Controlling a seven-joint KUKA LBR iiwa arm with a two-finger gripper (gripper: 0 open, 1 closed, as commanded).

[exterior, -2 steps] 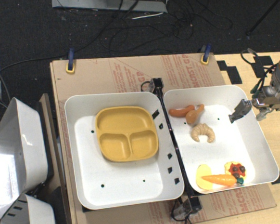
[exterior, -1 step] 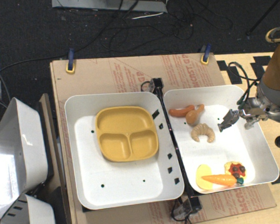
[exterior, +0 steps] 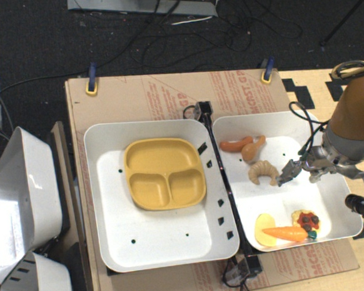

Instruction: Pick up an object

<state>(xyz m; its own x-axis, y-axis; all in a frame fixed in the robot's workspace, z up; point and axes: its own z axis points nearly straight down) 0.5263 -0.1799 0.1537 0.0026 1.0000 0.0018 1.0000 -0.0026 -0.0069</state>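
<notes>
The grey arm with an orange band (exterior: 355, 118) is cut off by the right edge; its dark two-finger gripper (exterior: 289, 173) is too small to read; the small red-and-dark toy piece (exterior: 308, 220) is too blurred to identify.

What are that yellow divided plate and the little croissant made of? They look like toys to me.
The yellow divided plate looks like moulded plastic: one even colour, rounded compartment walls, a soft matte sheen. The croissant, just left of the claw, seems to be plastic or rubber toy food: a smooth, uniform tan surface. Which one, the view leaves open.
</notes>
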